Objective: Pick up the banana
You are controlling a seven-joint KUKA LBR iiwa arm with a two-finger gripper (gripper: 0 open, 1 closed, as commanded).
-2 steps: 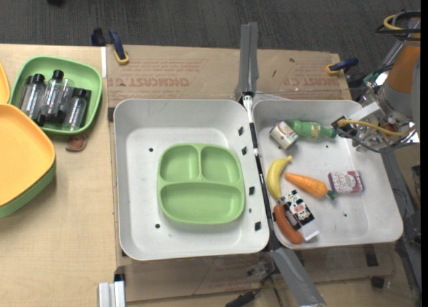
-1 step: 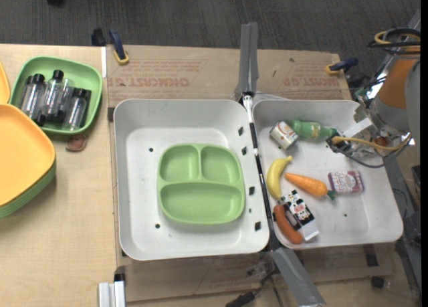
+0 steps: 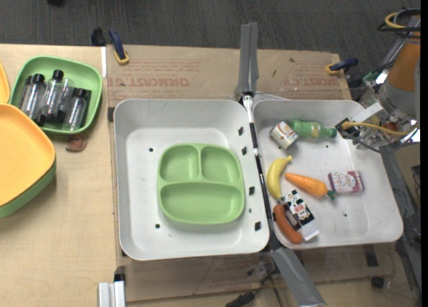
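Note:
The yellow banana (image 3: 277, 174) lies in the right bin (image 3: 374, 229) near its left wall, curved, with its stem end pointing up and right. An orange carrot (image 3: 307, 184) rests right beside its lower half. My gripper (image 3: 360, 133) hangs at the bin's upper right rim, well to the right of the banana and apart from it. Nothing shows between its fingers.
Also in the right bin are a green bottle (image 3: 312, 129), a small white can (image 3: 283, 134), a pink box (image 3: 345, 182), a black-and-white carton (image 3: 299, 213) and a red sausage (image 3: 287, 226). The left bin (image 3: 134, 165) bears a green divided plate (image 3: 200, 184). Orange plates (image 3: 23, 158) and a green tray of bottles (image 3: 57, 95) sit far left.

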